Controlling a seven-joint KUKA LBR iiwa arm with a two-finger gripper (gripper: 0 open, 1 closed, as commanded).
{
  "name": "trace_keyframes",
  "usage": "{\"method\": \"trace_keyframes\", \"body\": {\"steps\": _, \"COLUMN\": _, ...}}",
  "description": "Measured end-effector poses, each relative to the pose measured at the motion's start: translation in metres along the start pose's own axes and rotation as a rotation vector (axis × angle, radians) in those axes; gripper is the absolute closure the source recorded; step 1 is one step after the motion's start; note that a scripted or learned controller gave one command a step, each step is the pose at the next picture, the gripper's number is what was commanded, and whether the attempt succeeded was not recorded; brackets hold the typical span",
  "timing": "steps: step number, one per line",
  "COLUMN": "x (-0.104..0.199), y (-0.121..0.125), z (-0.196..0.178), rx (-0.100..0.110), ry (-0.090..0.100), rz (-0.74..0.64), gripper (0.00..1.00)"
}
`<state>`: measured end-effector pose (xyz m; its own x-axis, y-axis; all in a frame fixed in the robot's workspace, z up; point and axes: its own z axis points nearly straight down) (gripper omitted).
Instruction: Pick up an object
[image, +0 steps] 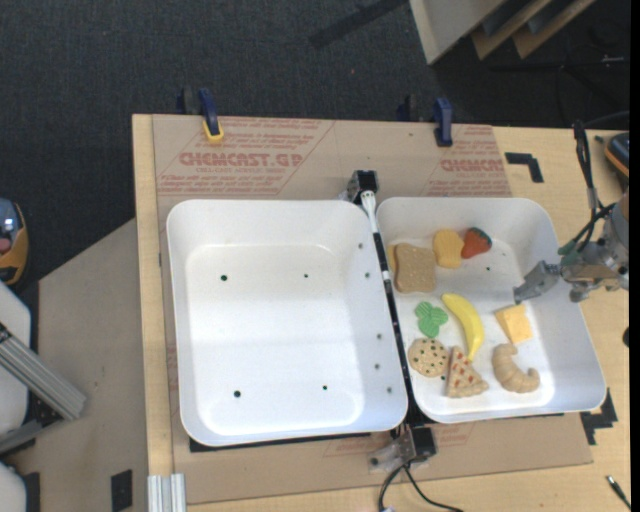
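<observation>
The right bin (560, 225) holds several toy foods: a bread slice (414, 267), an orange piece (448, 248), a strawberry (476, 240), a green leaf (431, 318), a banana (465, 322), a cheese wedge (515, 324), a cookie (428, 356), a pizza slice (463, 376) and a croissant (515, 370). My gripper (555, 288) hangs over the right side of this bin, just above and right of the cheese wedge. It is open, one finger (530, 282) pointing left into the bin, and nothing sits between the fingers.
The left bin (190, 300) is a bare white tray. Both bins rest on a brown board (150, 200) held by blue clamps (210, 115) at the back. Cables and the arm's wrist (600, 255) crowd the right edge.
</observation>
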<state>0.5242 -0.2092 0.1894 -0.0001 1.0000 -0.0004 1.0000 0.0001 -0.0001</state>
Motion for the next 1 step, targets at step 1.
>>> {"method": "trace_keyframes", "body": {"steps": 1, "x": 0.0265, "y": 0.0166, "z": 0.0881, "rx": -0.015, "ry": -0.009, "rz": 0.002, "gripper": 0.00}}
